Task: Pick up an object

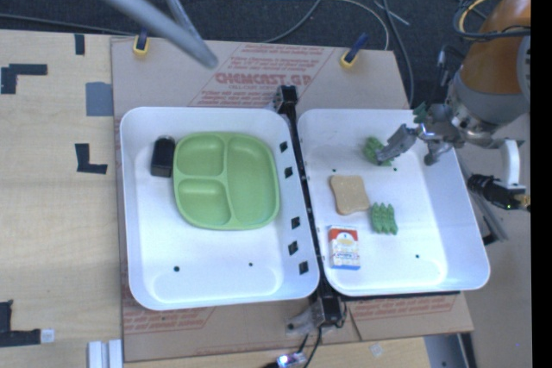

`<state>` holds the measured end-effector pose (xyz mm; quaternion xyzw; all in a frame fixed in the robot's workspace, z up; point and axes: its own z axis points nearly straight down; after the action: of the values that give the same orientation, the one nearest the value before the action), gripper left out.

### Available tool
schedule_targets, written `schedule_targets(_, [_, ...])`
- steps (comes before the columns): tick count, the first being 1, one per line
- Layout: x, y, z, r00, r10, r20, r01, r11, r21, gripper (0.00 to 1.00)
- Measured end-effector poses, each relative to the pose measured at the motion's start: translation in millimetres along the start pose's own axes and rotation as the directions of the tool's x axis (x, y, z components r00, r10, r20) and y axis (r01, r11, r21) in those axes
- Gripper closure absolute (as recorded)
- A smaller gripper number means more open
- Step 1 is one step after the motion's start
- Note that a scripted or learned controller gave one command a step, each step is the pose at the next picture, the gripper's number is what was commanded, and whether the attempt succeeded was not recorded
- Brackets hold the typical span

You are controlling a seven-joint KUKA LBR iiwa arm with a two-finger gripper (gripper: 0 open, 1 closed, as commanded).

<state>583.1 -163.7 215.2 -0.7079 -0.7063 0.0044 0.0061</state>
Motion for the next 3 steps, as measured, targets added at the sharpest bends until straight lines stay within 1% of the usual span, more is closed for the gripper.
schedule_targets(1, [1,3,-8,1.000,-0.004,0.002,0.004,1.000,-0.013,0.00])
schedule_targets(3, [19,-3,111,1.000,-0.004,0.001,0.004,1.000,-0.007,0.00])
